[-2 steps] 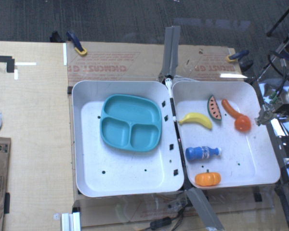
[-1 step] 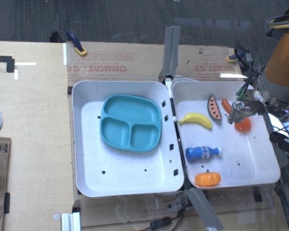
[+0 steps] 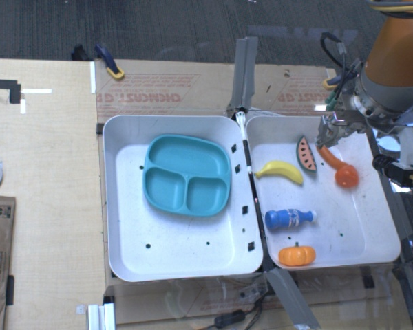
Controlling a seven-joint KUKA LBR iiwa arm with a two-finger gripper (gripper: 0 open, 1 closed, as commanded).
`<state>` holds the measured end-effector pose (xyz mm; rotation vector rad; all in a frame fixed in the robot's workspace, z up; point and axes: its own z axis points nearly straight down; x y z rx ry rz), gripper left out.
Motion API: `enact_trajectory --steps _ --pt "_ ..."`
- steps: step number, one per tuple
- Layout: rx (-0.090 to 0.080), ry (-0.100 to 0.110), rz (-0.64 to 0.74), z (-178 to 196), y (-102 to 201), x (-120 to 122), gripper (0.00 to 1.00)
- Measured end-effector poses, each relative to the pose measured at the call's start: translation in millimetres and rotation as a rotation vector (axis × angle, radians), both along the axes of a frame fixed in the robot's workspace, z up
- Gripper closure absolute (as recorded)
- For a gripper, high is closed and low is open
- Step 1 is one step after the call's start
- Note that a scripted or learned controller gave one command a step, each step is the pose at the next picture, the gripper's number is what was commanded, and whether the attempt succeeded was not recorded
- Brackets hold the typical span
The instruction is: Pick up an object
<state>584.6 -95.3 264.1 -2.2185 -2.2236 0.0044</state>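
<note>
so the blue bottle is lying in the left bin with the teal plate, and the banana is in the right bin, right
Not quite. The camera view shows the blue bottle lying in the right bin, between the banana and the small orange pumpkin. The teal plate sits by itself in the left bin. The banana is in the right bin, as you said.

Two white bins – the left bin (image 3: 117, 205) carries one teal divided plate (image 3: 187, 175); the right bin (image 3: 372, 232) carries one banana (image 3: 281, 171), one watermelon slice (image 3: 305, 154), one carrot (image 3: 339, 168), one blue bottle (image 3: 288, 218), one small pumpkin (image 3: 297, 255)
</note>
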Motion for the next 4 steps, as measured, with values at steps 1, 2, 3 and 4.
enact_trajectory --steps 1,2,3,4 --pt "-0.001 -0.001 -0.003 83 -68 35 1.0" --pt "0.002 0.002 -0.003 -45 -73 -15 1.0" --pt "0.0 0.001 -0.003 95 -121 -15 1.0" --pt "0.001 0.003 -0.001 -35 -50 -23 1.0"
